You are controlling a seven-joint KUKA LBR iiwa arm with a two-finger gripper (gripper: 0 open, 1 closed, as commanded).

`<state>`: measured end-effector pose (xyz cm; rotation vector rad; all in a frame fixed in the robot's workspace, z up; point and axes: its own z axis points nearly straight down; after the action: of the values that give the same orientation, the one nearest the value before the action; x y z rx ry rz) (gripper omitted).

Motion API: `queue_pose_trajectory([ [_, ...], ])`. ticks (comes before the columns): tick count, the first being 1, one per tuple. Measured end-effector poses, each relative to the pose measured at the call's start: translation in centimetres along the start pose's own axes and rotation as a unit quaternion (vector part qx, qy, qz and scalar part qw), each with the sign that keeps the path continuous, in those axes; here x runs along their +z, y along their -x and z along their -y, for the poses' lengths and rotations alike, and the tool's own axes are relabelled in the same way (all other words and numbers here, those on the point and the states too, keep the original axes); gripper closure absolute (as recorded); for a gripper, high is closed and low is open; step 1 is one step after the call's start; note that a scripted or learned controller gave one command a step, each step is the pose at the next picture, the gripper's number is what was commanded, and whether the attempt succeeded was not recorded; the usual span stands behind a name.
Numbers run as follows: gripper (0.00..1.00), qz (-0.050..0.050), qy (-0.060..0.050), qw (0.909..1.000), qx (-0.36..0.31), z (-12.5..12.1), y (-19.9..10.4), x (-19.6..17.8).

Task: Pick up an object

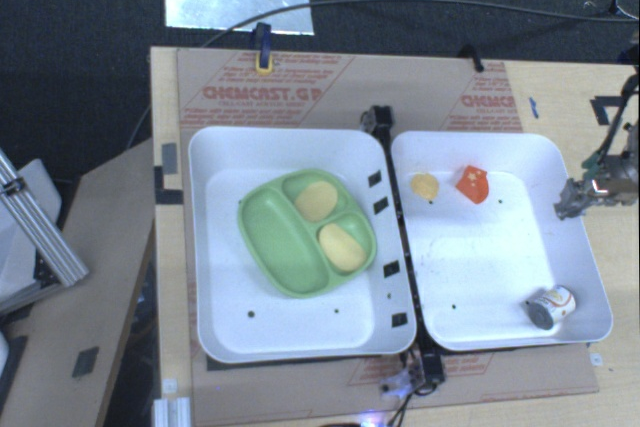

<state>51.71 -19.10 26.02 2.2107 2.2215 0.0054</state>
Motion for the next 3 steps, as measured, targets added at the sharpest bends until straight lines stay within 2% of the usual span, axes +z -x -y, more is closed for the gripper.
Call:
queue_pose_trajectory([
  [2,1.0,-0.002,-0.002,1.0,-0.002,-2.8,-10.1,1.6],
  [3,1.0,-0.003,-0.003,1.0,-0.003,-4.1,-16.1,2.6],
])
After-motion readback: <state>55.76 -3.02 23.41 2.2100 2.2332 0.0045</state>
